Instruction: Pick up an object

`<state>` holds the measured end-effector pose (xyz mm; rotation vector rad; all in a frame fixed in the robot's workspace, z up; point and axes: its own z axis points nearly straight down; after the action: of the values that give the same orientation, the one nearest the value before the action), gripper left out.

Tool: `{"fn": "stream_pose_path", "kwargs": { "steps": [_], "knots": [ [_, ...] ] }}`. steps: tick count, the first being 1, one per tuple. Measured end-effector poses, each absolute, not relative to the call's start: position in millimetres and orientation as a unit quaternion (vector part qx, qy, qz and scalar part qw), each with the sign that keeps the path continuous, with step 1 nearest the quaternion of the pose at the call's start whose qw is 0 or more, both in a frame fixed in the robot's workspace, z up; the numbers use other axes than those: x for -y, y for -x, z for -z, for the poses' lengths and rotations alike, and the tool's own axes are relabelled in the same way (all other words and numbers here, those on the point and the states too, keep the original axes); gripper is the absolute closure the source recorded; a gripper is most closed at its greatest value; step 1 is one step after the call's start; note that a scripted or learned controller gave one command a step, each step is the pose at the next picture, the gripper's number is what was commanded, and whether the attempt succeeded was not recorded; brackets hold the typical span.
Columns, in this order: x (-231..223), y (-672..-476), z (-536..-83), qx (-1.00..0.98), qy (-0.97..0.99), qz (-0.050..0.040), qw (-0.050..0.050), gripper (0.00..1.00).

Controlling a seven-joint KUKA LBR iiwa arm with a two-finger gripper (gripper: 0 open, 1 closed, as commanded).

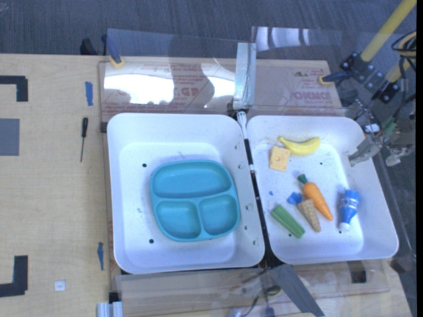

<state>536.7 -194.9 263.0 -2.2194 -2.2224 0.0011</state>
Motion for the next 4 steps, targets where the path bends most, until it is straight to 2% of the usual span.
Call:
{"fn": "stream_pose_path", "kwargs": {
  "steps": [1, 2, 3, 4],
  "knots": [
    [213.8, -503.9, -128.4, 0.672, 0.741, -0.0015, 0.007, 0.0],
    [206.4, -524.0, -96.1, 0.689, 0.725, 0.0046, 0.004, 0.0],
    [209.0, -523.8, -104.2, 0.688, 0.726, 0.0027, 0.002, 1.0],
    [212.7, -531.6, -86.8, 0.669, 0.744, 0.001, -0.001, 1.0]
  ]
}}
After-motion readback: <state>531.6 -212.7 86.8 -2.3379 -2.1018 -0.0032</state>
